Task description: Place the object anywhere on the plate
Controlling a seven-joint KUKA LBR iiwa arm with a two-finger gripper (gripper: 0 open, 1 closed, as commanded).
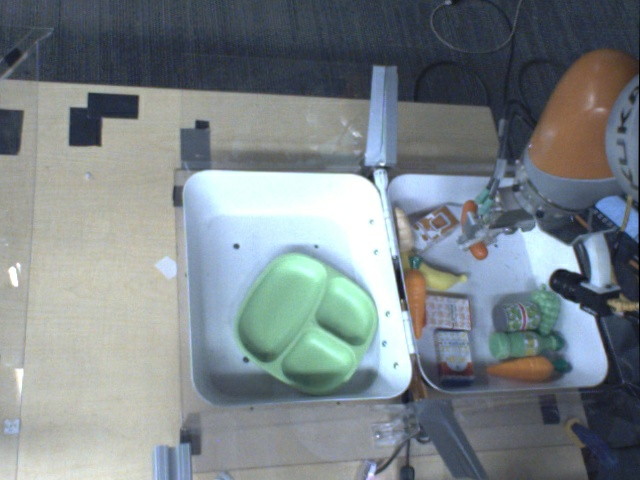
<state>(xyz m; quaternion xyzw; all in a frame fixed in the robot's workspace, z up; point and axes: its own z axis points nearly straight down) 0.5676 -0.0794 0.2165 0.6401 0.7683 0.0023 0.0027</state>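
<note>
plate [305,320], one green three-section dish, is seen lying in the left of two white bins [200,268], toward its 6 o'clock side. in the right bin [590,363] are counted two carrots, one along the 9 o'clock wall [415,303] and one at 6 o'clock [520,370], one banana [440,276], two small boxes [448,313], and one can [517,316]. the end effector [478,236] is poised over the right bin at 12 o'clock; a small orange-red piece [480,250] is seen at its tip, but whether it is gripped, or how wide the fingers stand, cannot be told. the plate lies at 8 o'clock from it, well apart.
</note>
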